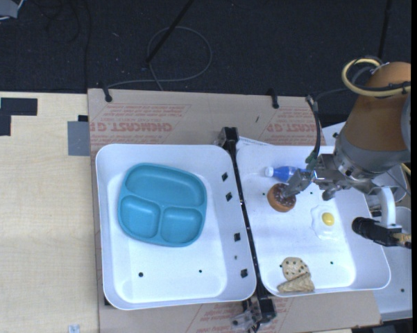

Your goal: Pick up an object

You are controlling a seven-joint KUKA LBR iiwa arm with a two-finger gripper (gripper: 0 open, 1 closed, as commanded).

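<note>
Brown doughnut [280,200]: a small chocolate-coloured toy ring in the right bin [361,279], toward its far edge and left of centre; the gripper's tip is right over it
Gripper [289,190]: reaches in from the right, its tip above the doughnut; whether the jaws are open or closed cannot be told from this view, nor whether they hold anything
Arm [375,127]: grey with an orange band, over the right bin's far right corner
Blue bottle [283,173]: lies on its side near the far edge of the right bin, just beyond the doughnut
Fried egg [326,220]: a toy, white with a yellow yolk, near the bin's middle, toward its right edge
Cookie [292,266]: chocolate-chip, at the near edge of the right bin; a tan wedge [297,283] lies touching it on the near side
Blue divided plate [163,204]: three compartments, in the left bin [125,286], toward its far left corner
</note>
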